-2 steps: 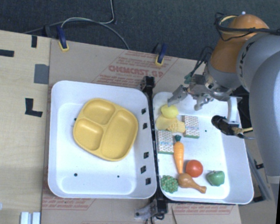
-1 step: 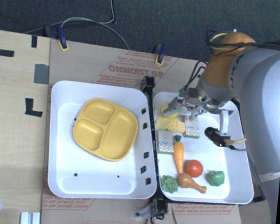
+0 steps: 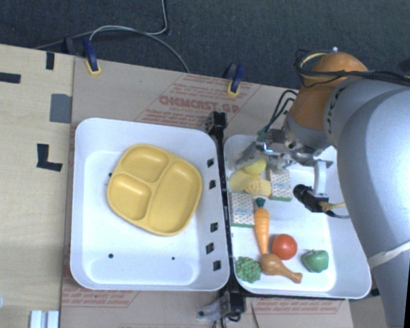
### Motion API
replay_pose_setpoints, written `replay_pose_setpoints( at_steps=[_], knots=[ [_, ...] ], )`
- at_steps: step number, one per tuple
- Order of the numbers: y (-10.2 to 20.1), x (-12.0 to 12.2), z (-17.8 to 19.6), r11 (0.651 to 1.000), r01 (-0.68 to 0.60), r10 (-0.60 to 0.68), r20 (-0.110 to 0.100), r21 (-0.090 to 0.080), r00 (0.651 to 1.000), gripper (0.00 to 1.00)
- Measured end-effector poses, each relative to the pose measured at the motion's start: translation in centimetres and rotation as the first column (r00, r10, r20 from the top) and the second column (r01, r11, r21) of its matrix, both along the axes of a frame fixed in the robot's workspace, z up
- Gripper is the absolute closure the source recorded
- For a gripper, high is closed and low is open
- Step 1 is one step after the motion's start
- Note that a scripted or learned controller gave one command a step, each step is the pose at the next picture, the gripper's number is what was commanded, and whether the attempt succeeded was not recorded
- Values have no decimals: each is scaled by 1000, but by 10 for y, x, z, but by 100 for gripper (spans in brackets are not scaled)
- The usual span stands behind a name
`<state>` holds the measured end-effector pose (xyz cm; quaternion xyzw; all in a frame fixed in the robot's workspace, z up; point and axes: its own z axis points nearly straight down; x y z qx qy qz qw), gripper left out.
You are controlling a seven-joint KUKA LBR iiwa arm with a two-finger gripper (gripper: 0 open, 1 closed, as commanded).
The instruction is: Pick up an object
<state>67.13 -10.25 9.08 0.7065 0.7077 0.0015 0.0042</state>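
The hand (image 3: 268,153) hung low over the far end of the right bin (image 3: 345,283), just above the yellow corn (image 3: 250,180). Whether it was open I cannot tell. A good grasp probably meant centring over the corn, clear of the carrot (image 3: 261,229).

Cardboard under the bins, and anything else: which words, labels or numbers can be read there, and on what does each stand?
"CHEMCAST GP", red print on the cardboard behind the left bin; it reads blurred, so the letters are not sure.
Fainter red print beside it and along the front edge: too blurred to read.
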Motion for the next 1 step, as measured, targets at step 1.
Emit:
replay_pose_setpoints(
  at_steps=[1],
  knots=[
    [1,1,10,1000,-2,2,2,-1,1000,100]
  ],
)
